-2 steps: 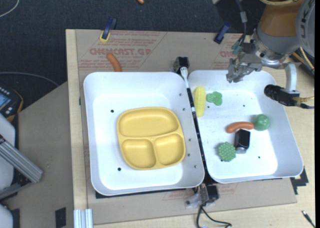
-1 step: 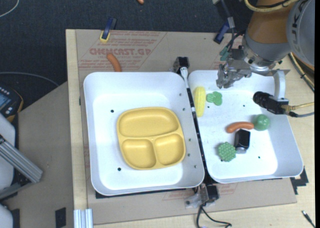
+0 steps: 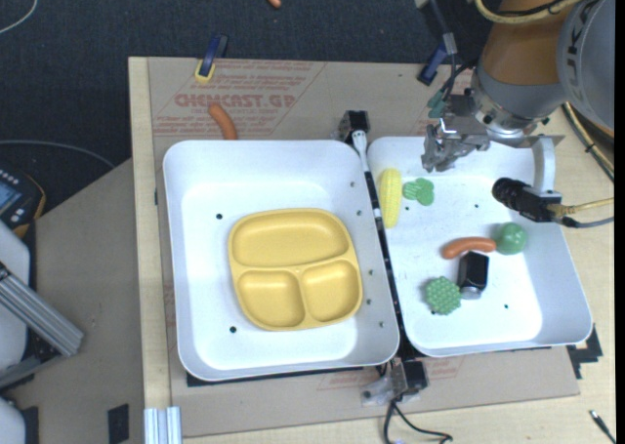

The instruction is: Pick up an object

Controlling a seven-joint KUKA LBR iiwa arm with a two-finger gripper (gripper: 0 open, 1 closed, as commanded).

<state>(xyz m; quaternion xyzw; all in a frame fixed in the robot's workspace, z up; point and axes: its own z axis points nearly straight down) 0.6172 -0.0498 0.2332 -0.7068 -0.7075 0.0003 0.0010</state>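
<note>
Two white bins sit side by side on the table (image 3: pixel 146 237). From above, the claw (image 3: pixel 441 156) hangs over the right bin (image 3: pixel 557 305), just above a green toy (image 3: pixel 421 191) beside a yellow corn cob (image 3: pixel 390 197); whether it grips anything, I cannot tell. A yellow divided tray (image 3: pixel 293 266) fills the left bin (image 3: pixel 195 237).

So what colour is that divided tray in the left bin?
Yellow: the divided tray shows plainly in the camera view.

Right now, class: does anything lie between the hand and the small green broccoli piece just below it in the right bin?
Nothing visible does. The hand hangs just above the broccoli piece; the yellow corn lies beside it, to the left, not between them.
</note>
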